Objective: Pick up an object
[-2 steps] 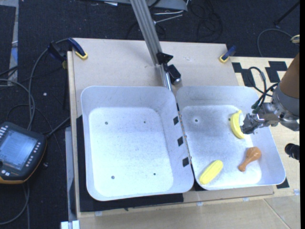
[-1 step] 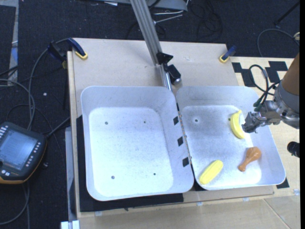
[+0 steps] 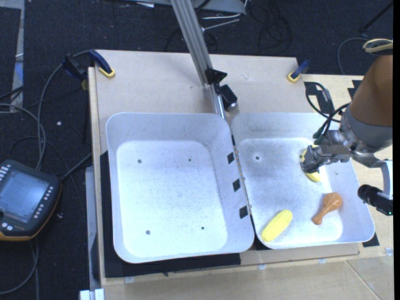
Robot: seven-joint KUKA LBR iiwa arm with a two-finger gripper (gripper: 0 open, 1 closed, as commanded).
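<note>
The right bin (image 3: 269, 149) holds three things. A yellow corn cob (image 3: 276, 225) lies near its front left corner. An orange-brown chicken drumstick (image 3: 328, 207) rests to the right of the cob. A small yellow object (image 3: 312, 175) sits near the bin's right side, mostly covered by my gripper (image 3: 310, 163), which is lowered right over it. The arm comes in from the right edge, with its orange band at the upper right.
The left bin (image 3: 125, 136) sits beside the right one, their rims meeting at the middle. A slanted metal pole (image 3: 197, 42) rises behind the bins. Yellow clamps (image 3: 106, 72) mark the bench's back corners. A teach pendant (image 3: 22, 195) lies on the floor at left.
</note>
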